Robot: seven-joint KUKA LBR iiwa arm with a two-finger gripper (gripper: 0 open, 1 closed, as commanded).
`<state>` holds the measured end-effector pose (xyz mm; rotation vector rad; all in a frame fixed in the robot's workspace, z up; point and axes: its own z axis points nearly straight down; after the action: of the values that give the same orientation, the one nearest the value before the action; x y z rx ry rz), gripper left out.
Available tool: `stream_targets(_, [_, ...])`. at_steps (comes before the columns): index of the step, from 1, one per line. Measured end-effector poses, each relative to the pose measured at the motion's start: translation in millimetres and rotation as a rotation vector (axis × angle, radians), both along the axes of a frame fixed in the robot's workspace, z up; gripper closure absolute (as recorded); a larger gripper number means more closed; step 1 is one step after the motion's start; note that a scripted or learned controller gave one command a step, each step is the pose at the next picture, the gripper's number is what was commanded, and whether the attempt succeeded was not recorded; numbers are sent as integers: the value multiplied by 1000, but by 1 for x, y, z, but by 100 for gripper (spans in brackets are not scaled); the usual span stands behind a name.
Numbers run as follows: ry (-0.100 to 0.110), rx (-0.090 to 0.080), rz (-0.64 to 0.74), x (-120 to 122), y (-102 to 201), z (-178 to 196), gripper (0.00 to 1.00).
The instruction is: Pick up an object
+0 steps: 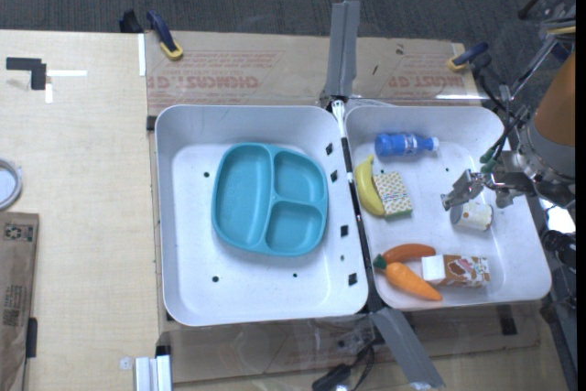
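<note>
The tool (467, 194) hangs at three o'clock in the right bin (518, 288), over a white cup (475, 216). Its grip state cannot be told. A blue plate (270, 199) sits in the left bin (179, 224).

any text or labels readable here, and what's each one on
Red print on the cardboard sheet behind the bins: upside down, too blurred to read.
Recycling symbol on the brown paper bag; no words legible.
Blue bottle, carton: labels too small to read.
</note>
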<state>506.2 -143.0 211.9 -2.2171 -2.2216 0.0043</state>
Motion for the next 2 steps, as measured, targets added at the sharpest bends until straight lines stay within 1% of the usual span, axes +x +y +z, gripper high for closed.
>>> stream_targets(1, [-1, 1, 171, 37, -24, -96, 0])
stream_targets(2, [-2, 1, 187, 14, -36, -72, 0])
